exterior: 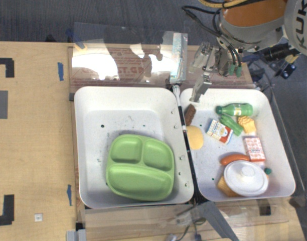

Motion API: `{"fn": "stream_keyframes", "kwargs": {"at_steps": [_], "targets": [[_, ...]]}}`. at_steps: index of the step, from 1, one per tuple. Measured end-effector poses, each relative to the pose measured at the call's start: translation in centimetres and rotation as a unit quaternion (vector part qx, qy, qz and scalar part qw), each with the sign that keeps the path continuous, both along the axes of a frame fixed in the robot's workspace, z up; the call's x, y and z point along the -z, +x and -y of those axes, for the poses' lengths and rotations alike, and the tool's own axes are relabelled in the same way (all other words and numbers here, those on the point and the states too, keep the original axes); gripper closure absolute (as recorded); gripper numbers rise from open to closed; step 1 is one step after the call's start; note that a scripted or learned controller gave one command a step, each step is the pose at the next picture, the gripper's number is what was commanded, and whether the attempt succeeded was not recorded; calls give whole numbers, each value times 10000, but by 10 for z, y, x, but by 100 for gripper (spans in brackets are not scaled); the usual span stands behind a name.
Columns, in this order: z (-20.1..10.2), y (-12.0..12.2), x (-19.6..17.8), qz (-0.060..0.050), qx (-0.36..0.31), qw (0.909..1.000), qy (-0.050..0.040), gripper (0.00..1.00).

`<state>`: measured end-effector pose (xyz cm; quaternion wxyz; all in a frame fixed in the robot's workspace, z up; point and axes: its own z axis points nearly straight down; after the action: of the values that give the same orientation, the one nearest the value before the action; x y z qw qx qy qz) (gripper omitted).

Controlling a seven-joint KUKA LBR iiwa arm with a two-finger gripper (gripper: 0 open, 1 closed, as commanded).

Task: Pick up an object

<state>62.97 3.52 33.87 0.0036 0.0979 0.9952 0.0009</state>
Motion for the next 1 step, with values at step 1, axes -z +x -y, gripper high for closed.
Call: {"fn": "stream_keyframes", "kwargs": {"at_steps": [1], "targets": [[17, 8, -17, 15, -865, 9962, -9, 0]]}}
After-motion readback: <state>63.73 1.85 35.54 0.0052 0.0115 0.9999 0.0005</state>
